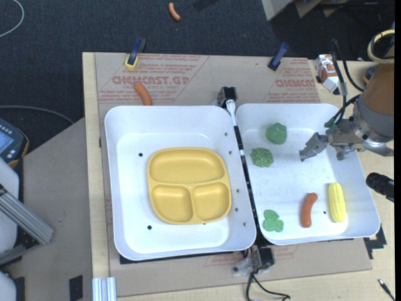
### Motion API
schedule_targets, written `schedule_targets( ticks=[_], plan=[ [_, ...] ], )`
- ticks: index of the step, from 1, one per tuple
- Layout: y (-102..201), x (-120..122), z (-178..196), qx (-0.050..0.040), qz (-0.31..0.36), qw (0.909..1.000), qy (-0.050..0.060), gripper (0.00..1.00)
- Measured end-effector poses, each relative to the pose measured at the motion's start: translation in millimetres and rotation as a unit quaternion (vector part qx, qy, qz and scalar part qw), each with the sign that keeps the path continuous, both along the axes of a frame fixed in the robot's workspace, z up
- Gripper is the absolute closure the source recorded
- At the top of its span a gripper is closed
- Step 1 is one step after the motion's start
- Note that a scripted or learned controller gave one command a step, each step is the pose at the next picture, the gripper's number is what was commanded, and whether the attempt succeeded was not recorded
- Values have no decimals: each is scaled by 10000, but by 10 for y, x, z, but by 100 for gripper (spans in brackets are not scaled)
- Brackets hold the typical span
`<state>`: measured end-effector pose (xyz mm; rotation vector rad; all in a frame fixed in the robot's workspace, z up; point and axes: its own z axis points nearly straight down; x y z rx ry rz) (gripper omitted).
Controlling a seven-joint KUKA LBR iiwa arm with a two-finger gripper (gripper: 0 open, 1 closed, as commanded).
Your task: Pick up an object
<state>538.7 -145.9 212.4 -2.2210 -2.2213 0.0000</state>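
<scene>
The arm (379, 105) comes in from the right over the right bin (294, 121), and its gripper (326, 144) hangs above the bin's upper right part. One dark finger (311, 148) juts left and down toward the bin floor, the other sits nearer the right wall; they look spread apart with nothing between them, though the slant makes the gap hard to judge. In this bin lie five toy foods. A round green piece (276, 132) sits near the top, left of the gripper. A knobbly green piece (262, 157) lies just below it, near the divider. A leafy green piece (272, 221) rests in the lower left corner. A sausage (307, 209) lies in the lower middle, and a corn cob (336, 201) lies just beside it to the right, both roughly upright in the view. All five are apart from the gripper. The left bin (125, 168) holds a yellow tray (188, 185) with three compartments. Another sausage (143, 93) lies on the bench (188, 74) above the left bin.
</scene>
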Motion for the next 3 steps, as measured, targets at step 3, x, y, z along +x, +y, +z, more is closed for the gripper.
schedule_targets(
  ticks=[3],
  plan=[
    [-39,13,-1281,10,-6,10000,18,0]
  ],
)
